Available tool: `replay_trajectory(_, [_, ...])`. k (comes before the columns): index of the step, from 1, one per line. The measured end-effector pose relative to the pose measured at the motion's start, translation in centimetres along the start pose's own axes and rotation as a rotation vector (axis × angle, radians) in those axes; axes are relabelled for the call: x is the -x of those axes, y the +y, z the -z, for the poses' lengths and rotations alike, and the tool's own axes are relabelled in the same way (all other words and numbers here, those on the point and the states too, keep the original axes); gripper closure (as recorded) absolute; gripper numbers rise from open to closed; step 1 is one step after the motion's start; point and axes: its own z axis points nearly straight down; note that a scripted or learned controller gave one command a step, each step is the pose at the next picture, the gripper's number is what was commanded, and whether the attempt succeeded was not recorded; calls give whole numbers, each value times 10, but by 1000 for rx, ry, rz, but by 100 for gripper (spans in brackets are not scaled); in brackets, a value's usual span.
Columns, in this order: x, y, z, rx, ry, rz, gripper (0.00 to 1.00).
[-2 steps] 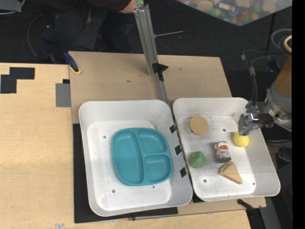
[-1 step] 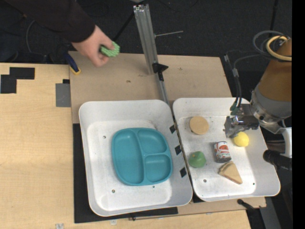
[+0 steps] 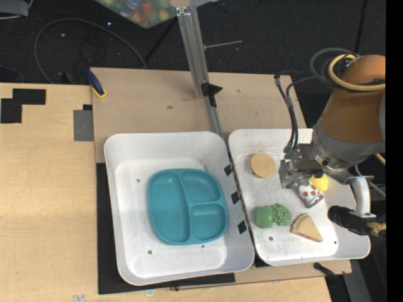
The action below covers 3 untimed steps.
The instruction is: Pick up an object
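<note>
- My arm [image 3: 354, 109] enters over the right bin [image 3: 272, 247], grey body with the orange band uppermost.
- My gripper [image 3: 296, 176] sits low in the right bin, just beside the round tan disc [image 3: 263, 165], on the side of it away from the left bin.
- State of my jaws: I cannot tell whether they are wide or narrow; the wrist housing and dark hardware mask them from above. I see no object between them.
- A small white item with red and dark markings [image 3: 309, 194] lies just beyond my gripper as seen from the tan disc, touching or nearly touching a yellow item [image 3: 320, 182]. Whether either one touches my gripper cannot be determined.
- A green bumpy item [image 3: 272, 216] rests nearer the front edge of the bin than the tan disc, apart from it.
- A tan wedge [image 3: 307, 228] lies just beside the green item, farther from the tan disc than the green item is.
- The left bin [image 3: 126, 244] holds a teal divided tray [image 3: 187, 205], well apart from the tan disc and across the two bin walls from it.
- Both bins stand on the wooden surface [image 3: 44, 187].
- A metal post [image 3: 196, 55] rises behind the bins, beyond the tan disc toward the back of the surface.
</note>
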Motion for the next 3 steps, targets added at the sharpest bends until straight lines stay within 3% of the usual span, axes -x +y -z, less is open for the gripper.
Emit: replay_trajectory(3, [-161,-22,-45,-3,-1,2,100])
